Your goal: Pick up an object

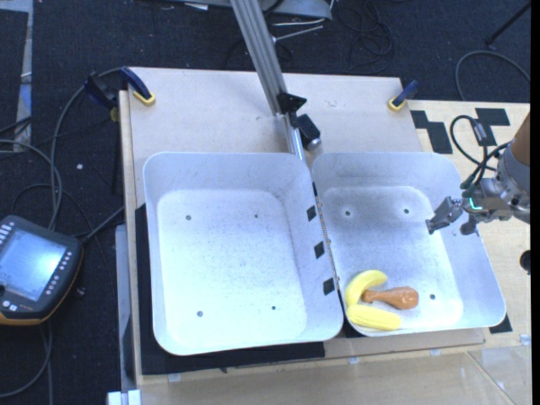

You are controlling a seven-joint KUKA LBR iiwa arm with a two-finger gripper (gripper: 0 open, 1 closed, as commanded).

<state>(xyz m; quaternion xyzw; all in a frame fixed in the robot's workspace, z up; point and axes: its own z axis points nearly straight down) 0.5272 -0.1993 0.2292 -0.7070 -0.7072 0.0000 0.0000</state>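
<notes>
Grey arm (512,169) w/ dark fingers (440,218)

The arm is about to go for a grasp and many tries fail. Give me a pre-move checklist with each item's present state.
1. Target in view: ok. A yellow banana lies in the near part of the right bin.
2. Target free of neighbours: not ok. An orange drumstick-shaped toy lies against it, with a second yellow piece just below.
3. End effector positioned: not ok. It sits over the bin's right edge, well away from the pile.
4. End effector carrying nothing: ok, nothing visible between its tips.
5. Fingers ready: cannot tell.
6. Path to pile: ok, bare bin floor between.
</notes>
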